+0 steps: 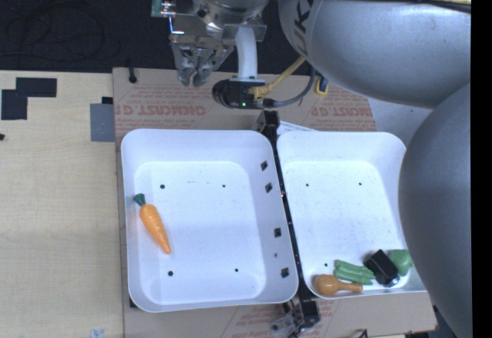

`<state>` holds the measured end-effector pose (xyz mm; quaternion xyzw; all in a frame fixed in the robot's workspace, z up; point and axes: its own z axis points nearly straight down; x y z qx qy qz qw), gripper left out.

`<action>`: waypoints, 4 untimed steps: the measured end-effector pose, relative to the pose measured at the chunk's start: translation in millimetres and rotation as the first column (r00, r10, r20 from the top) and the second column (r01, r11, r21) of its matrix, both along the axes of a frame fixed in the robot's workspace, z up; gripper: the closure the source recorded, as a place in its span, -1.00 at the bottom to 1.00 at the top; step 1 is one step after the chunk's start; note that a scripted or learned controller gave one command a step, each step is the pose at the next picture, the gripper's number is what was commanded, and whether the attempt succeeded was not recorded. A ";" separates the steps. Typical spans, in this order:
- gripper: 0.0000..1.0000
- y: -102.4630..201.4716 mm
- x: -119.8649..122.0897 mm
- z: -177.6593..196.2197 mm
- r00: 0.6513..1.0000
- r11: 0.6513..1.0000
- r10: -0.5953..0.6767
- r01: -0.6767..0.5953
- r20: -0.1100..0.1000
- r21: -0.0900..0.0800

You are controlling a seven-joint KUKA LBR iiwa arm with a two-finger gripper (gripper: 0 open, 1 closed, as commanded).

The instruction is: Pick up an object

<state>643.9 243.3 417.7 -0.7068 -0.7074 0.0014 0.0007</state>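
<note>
An orange toy carrot (pixel 154 226) with a green top lies at the left side of the left bin (pixel 196 146). In the right bin's (pixel 342 146) near right corner lie a tan pear-shaped piece (pixel 335 285), a green bean pod (pixel 354 273), a black block (pixel 382 266) and a green piece (pixel 401 260). My gripper (pixel 197 75) hangs high above the bench behind the left bin's far edge, fingers pointing down and close together, with nothing between them.
The bins sit on a brown cardboard sheet (pixel 154 102) over a pale wooden bench. A black divider strip (pixel 278 206) runs between the bins. The large grey arm (pixel 369 21) covers the upper right. Cables lie at the top left.
</note>
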 end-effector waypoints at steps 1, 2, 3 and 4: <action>1.00 -21.3 -0.3 128.6 1.000 1.000 -0.002 0.002 0.012 0.003; 1.00 0.1 -1.7 -45.6 1.000 1.000 0.001 -0.001 -0.018 -0.006; 1.00 -12.1 -9.2 -28.4 1.000 1.000 -0.001 0.001 -0.002 -0.001; 1.00 0.8 -0.4 123.2 1.000 1.000 0.003 -0.003 0.016 0.005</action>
